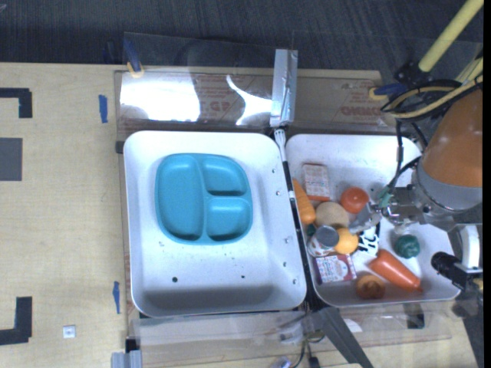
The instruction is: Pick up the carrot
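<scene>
Arm: the grey KUKA arm with the orange band reaches in from the right, its wrist over the right-hand shallow white bin (337, 146).
Gripper: the two-finger gripper (381, 208) hangs low among the toys in that bin.
Jaws: whether they are apart or together cannot be told; the wrist and cables hide them.
Carrot: the tapered orange plastic carrot (396, 271) lies flat on the bin floor, below the jaws and slightly right of them, apart from them, its thick end pointing toward the lower right.
Second orange piece: a narrower orange stick-shaped toy (304, 203) lies well to the left of the jaws, along the bin's left wall.
Tomato: a small round red-orange ball (354, 199) sits just left of the jaws.
Green piece: a small dark green round toy (406, 245) rests just right of and below the jaws, near the carrot.
Cartons: two small white printed boxes, one (315, 179) up and left of the jaws, one (334, 268) down and left.
Left bin: the other white bin (146, 159), far left of the jaws, holds a blue divided plastic plate (203, 197).
</scene>
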`<state>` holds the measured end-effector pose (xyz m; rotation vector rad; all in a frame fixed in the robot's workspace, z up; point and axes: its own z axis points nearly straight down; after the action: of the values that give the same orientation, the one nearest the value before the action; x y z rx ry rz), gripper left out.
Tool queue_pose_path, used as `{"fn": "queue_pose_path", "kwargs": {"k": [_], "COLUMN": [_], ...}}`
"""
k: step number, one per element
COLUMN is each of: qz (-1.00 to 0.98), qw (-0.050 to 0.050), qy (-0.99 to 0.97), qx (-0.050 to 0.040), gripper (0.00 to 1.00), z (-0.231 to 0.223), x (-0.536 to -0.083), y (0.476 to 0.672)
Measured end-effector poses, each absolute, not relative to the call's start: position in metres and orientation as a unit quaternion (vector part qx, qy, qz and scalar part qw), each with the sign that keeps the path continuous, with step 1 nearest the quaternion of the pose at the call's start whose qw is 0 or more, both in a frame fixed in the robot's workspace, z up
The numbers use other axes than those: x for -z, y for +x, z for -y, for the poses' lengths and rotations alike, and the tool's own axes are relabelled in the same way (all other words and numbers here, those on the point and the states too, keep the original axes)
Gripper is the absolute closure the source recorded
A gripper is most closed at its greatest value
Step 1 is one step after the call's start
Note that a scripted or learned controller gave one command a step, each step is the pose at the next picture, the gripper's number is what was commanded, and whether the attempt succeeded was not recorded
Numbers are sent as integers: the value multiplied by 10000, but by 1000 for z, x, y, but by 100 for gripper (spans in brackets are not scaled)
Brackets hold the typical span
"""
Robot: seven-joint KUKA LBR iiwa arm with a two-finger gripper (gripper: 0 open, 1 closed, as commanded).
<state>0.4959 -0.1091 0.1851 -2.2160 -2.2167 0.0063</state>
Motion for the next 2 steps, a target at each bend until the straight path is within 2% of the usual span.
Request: {"fn": "queue_pose_path", "kwargs": {"k": [1,2], "qz": [7732,8332], "qw": [38,38], "qy": [-6341,-5530], "qx": [-16,-13], "gripper": [0,0], "z": [55,46], "x": [-183,-183], "y": [491,479]}}
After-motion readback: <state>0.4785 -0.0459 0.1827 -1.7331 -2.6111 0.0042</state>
